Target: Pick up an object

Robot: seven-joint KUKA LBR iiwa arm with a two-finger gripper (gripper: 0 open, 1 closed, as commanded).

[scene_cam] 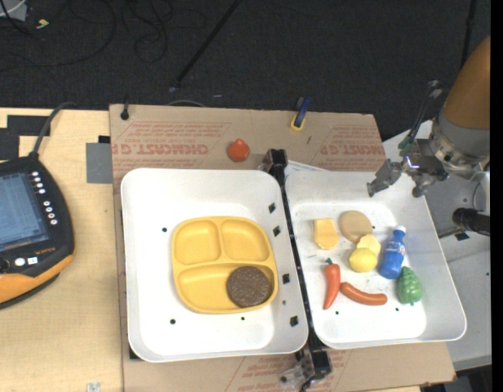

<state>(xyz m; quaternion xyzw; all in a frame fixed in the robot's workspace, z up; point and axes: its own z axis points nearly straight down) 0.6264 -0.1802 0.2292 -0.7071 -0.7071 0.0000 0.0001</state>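
Observation:
My gripper point(401, 181) hangs over the far right corner of the right bin point(333, 321), its two fingers spread apart with nothing between them. Below it in that bin lie a yellow cheese wedge point(325, 233), a tan potato point(355, 224), a yellow lemon point(363, 258), a blue bottle point(392, 255), a green broccoli piece point(408, 286), a red chili pepper point(331, 283) and a red sausage point(363, 296). The gripper stands above and to the right of the potato, apart from every object.
The left bin point(145, 300) holds a yellow divided plate point(211, 256) with a brown round patty point(250, 286) in its front right compartment. A small red-orange ball point(238, 149) sits on the cardboard behind the bins. A tablet pendant point(23, 227) lies at far left.

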